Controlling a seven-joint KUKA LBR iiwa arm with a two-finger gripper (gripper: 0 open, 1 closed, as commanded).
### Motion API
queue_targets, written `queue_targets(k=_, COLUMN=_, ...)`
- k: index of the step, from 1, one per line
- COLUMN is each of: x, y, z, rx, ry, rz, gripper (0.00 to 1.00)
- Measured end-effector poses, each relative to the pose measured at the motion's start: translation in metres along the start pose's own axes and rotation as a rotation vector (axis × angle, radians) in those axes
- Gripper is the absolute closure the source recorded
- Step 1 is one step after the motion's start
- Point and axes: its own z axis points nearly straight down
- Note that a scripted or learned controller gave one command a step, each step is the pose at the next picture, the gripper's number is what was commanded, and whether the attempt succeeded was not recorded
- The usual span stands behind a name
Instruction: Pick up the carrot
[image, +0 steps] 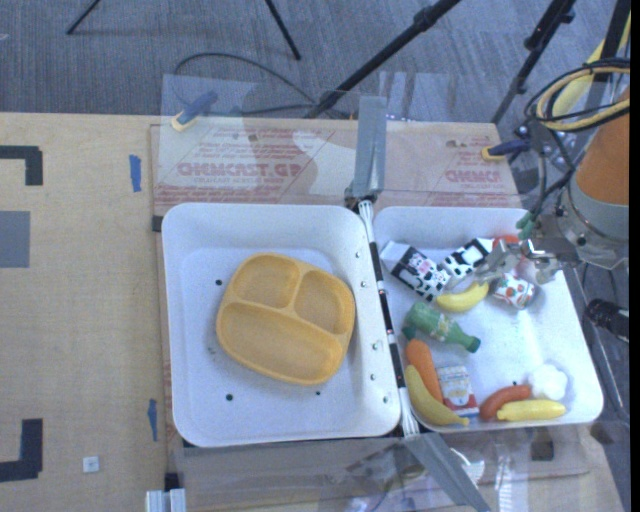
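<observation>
The carrot (423, 366) is orange and lies lengthwise near the front left of the right bin (585, 345), between a green bottle (441, 328) and a yellow banana (431, 400). My gripper (512, 264) hangs over the bin's back right part, by a cow-patterned box (468, 258) and a red and white can (516, 292). It is well away from the carrot, up and to the right of it. The grey arm with its orange band (608, 165) comes in from the right edge.
The left bin (190, 330) holds a yellow divided plate (286, 318). The right bin also holds a second cow-patterned box (419, 272), a small banana (463, 296), a packet (456, 384), a red sausage (503, 398), a yellow piece (531, 409) and a white lump (549, 381). Cables hang at the top right.
</observation>
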Motion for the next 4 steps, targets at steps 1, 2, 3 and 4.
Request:
queue_targets(k=1, x=0.0, y=0.001, z=-0.01, rx=-0.003, ry=-0.001, rz=0.0, gripper=1.0)
queue_targets(k=2, x=0.034, y=-0.035, z=0.062, rx=0.001, ry=0.0, rz=-0.215, gripper=1.0)
queue_targets(k=3, x=0.096, y=-0.071, z=0.028, rx=0.001, ry=0.0, rz=-0.309, gripper=1.0)
queue_targets(k=4, x=0.113, y=-0.067, z=0.049, rx=0.0, ry=0.0, rz=-0.828, gripper=1.0)
